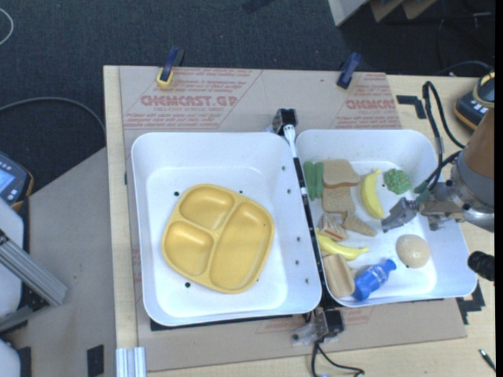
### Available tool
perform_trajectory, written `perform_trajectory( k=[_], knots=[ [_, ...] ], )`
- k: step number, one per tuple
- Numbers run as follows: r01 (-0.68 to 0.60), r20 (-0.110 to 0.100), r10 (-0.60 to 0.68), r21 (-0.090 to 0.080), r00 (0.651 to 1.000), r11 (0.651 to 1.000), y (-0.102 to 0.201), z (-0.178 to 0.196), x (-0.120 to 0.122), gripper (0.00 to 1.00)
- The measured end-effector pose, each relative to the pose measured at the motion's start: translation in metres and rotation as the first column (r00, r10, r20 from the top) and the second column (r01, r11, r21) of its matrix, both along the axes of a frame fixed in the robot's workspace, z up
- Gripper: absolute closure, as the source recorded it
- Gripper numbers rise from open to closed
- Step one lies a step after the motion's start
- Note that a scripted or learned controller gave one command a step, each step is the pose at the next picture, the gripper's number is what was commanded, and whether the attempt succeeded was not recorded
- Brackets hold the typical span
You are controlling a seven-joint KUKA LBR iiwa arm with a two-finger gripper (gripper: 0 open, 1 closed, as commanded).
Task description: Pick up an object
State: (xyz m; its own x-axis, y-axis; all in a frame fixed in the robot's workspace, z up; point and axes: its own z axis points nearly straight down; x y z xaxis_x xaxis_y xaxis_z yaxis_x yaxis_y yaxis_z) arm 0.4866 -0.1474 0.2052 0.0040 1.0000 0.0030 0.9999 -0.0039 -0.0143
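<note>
1. The bench point(236, 93) carries two shallow white bins side by side. The left bin point(157, 155) holds a yellow divided plate point(218, 238), and the right bin point(346, 140) holds all the small items a pick could go for.

2. The arm point(481, 171) comes in from the right, over the right bin's far side. Its gripper point(391, 220) hangs low above the bin floor, with the fingertips pointing left toward the middle of the clutter.

3. The fingers point(398, 210) look slightly parted. I can see nothing between them, so I judge the gripper to be empty.

4. The nearest candidates ring the tips:
   - The upright banana point(370, 194) is just left of them. Its long axis runs roughly top to bottom in the view, across the direction the gripper points.
   - The beige round object point(413, 250), probably a potato or a bun, is just below and right of the tips.
   - The green broccoli-like piece point(398, 181) sits just above them.

5. The remaining items lie further off, toward the divider:
   - bread slices point(339, 185)
   - a second banana point(340, 247) lying nearly sideways
   - a blue bottle point(370, 280) near the bin's lower edge

6. In my judgement the banana beside the tips is the most likely target. A short move left and down would put the fingers on either side of its narrow width.
</note>
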Motion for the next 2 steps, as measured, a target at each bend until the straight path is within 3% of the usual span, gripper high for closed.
perform_trajectory(
  k=[1,2],
  knots=[
    [-0.004,0.014,0.004,-0.003,1.0,1.0,0.0,0.007,0.003,0.0],
    [-0.003,0.007,0.003,0.0,1.0,1.0,-0.003,-0.056,0.003,0.0]
  ],
)
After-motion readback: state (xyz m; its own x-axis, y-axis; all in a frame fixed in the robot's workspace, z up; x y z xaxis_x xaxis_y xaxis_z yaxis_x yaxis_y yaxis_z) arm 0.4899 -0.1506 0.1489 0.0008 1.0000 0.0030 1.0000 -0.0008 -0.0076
